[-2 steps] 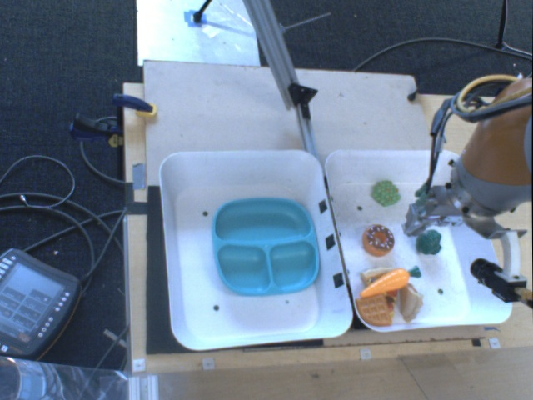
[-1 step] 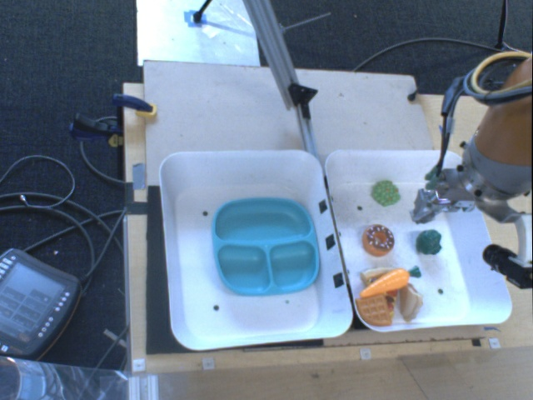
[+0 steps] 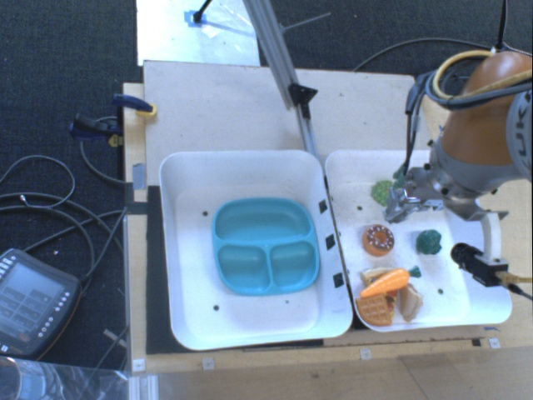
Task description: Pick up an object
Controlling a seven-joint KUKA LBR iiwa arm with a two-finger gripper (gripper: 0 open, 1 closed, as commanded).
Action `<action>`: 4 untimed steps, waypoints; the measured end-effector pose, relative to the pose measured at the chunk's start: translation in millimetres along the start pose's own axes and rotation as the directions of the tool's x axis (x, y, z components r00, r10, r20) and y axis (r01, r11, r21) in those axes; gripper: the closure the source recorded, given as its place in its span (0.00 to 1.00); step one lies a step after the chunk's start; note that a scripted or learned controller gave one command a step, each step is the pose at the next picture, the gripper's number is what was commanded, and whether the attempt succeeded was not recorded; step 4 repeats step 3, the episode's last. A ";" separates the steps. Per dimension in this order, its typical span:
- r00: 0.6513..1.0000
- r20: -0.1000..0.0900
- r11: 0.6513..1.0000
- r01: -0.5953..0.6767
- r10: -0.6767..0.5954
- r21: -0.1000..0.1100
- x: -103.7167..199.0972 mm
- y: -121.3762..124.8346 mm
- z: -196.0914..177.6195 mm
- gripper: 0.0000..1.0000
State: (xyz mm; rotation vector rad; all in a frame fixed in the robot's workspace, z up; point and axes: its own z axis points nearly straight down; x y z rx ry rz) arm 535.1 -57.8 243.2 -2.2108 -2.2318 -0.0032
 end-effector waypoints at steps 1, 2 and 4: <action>1.000 0.001 1.000 0.001 -0.001 -0.001 42.5 17.6 4.4 1.00; 1.000 -0.001 1.000 0.002 -0.002 0.001 99.8 25.1 16.0 1.00; 1.000 -0.002 1.000 0.002 -0.002 -0.002 156.8 44.9 8.7 1.00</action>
